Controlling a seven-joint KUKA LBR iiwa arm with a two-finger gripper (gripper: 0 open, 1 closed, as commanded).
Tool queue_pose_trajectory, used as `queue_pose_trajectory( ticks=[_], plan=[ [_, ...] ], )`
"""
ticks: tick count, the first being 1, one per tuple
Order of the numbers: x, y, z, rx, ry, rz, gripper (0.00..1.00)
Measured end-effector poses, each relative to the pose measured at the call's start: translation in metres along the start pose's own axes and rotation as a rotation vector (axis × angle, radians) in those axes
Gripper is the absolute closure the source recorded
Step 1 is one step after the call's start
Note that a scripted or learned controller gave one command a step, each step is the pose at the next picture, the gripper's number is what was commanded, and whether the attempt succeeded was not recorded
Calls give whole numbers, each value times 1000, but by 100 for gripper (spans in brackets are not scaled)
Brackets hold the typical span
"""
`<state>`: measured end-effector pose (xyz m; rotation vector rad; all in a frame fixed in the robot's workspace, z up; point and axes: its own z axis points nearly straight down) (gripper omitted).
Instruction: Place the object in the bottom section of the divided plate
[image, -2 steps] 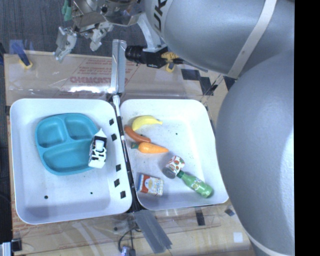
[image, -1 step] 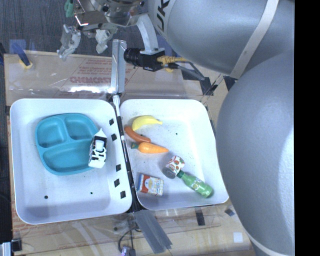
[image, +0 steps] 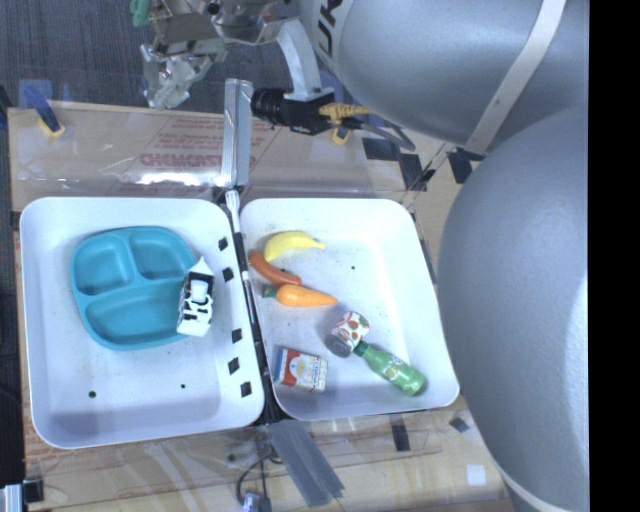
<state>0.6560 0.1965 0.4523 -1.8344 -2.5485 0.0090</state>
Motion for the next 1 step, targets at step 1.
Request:
queue_pose_trajectory(
  ticks=[1],
  plan=[
    [1, 0, -10, 0, -1, -6, 100]
  ],
)
